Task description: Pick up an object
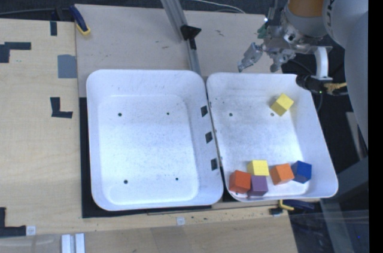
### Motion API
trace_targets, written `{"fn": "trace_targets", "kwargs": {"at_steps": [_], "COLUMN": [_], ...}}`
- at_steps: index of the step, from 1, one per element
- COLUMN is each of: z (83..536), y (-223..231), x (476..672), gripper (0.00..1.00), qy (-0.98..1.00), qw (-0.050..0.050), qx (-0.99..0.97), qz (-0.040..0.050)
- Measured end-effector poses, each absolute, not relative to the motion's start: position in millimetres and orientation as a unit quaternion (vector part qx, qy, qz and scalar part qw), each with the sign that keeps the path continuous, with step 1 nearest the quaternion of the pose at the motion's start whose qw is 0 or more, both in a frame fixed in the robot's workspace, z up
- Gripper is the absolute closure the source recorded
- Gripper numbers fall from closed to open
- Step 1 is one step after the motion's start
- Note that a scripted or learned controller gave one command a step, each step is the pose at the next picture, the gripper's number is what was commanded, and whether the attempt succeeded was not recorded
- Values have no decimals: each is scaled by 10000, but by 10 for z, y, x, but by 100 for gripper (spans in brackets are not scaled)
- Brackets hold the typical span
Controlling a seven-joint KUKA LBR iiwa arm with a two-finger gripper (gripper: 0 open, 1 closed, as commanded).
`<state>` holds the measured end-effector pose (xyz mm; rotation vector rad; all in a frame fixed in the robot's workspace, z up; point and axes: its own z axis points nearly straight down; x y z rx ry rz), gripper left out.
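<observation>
Bench with two white bins; right bin (311, 126) holds all the blocks. Gripper (263, 60) hovers over its far rim, fingers spread, nothing between them. Yellow cube (281, 104) is the nearest target: just inward and slightly right of the fingers, alone, rotated diamond-wise. Remaining cubes cluster at the near wall, touching.

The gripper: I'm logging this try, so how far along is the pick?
Done: nothing looks picked; the arm is merely poised at the right bin. In hand: the gripper hangs open over that bin's far rim, with nothing between its fingers. Left: the whole grasp. The lone yellow cube lies nearest; five more blocks cluster at the near edge.
</observation>
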<state>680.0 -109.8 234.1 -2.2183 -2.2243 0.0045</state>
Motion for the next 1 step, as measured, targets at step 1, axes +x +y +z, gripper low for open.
{"fn": "trace_targets", "kwargs": {"at_steps": [1], "z": [2504], "y": [-1722], "x": [6465], "gripper": [0], "qy": [-7054], "qw": [-6], "qx": [-7088], "qz": [15]}}
